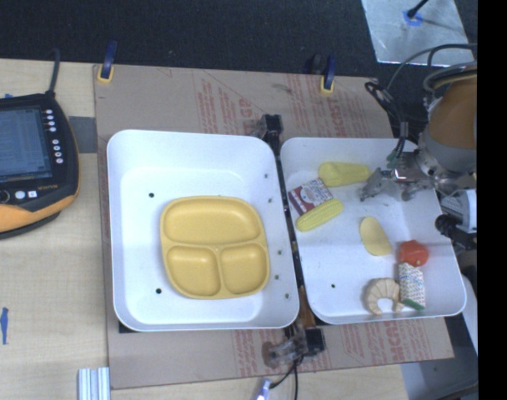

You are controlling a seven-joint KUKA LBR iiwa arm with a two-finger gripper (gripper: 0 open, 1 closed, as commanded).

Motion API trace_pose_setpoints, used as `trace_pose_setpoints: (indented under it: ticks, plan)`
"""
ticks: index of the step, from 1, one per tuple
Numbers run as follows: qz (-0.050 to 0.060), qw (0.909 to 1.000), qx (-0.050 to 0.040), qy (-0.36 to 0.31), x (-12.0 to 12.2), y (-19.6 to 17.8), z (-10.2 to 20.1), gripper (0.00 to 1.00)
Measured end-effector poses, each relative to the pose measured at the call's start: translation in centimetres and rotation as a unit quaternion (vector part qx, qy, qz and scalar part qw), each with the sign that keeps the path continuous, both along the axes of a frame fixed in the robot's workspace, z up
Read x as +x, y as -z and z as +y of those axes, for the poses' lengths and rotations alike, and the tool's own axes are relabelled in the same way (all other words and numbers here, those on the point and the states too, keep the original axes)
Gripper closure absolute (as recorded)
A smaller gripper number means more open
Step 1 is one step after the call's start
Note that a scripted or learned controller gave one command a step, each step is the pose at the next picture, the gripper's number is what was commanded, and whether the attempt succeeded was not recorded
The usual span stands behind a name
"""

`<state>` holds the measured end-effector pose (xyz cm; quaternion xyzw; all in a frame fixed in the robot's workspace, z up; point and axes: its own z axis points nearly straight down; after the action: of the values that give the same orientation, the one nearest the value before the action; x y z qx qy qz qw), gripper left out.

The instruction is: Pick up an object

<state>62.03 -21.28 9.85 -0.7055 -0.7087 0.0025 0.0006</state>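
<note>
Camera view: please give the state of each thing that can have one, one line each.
gripper: over right bin, fingers open, holding nothing
yellow tray: flat in left bin, compartments bare
corn cob: lying in right bin
tablet: screen lit

I have one fixed camera, mounted above the surface and tilted down at a slant, far enough back to take in both white bins at once. The left bin sits at about 9 o'clock of centre, the right bin at 3 o'clock. The arm enters from 3 o'clock, and dark floor runs along 12 o'clock.
</note>
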Motion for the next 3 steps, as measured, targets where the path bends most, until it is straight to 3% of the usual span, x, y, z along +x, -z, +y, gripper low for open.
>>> trace_pose_setpoints:
  ticks: [1,2,3]
  plan:
    - [0.000,1.0000,0.0009,-0.001,-4.3,0.7,4.5,0.00]
    - [0.000,1.0000,0.0008,0.000,-8.3,0.7,3.1,0.00]
    - [0.001,1.0000,0.0000,-0.003,-8.3,-0.3,3.0,1.00]
